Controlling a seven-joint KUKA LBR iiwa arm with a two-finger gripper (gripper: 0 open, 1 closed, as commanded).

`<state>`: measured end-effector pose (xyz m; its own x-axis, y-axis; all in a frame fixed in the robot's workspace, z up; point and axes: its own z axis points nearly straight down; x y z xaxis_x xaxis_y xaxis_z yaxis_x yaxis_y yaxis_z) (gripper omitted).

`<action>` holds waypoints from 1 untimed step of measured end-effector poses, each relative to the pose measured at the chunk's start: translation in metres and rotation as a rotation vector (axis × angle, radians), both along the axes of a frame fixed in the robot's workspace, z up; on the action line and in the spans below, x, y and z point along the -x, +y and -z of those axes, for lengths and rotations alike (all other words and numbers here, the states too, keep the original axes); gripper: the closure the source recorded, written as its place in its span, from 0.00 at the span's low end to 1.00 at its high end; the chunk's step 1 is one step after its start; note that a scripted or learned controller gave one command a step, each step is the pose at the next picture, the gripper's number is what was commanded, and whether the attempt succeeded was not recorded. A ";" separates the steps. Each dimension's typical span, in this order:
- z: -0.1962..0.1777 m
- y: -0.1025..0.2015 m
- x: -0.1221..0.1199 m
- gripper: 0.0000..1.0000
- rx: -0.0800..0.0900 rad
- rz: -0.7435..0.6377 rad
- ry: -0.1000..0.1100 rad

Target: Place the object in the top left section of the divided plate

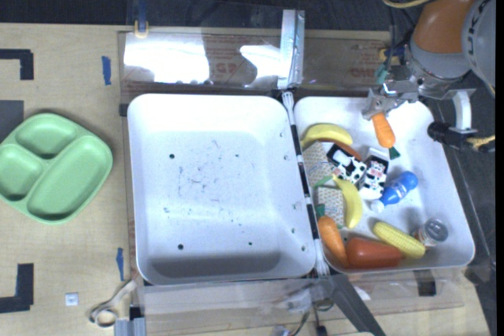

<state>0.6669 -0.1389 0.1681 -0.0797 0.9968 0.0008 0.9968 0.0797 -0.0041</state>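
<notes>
The green divided plate (52, 167) lies on the wooden bench at the far left, outside both bins, with nothing in its three sections. My gripper (380, 108) hangs over the back of the right bin (455, 193). It is shut on the top end of a small orange carrot (383, 131). The carrot dangles below the fingers with its green tip pointing down, above the bin floor. The plate is far to the left of the gripper, past the whole left bin.
The right bin holds two bananas (327, 135), a black-and-white toy (347, 163), a blue bottle (398, 188), a corn cob (398, 238), a red sausage-like toy (372, 252) and a small can (435, 230). The left bin (213, 185) lies between gripper and plate. A clear panel (209, 51) stands behind it.
</notes>
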 end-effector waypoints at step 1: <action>-0.008 -0.026 0.074 1.00 -0.001 -0.074 0.000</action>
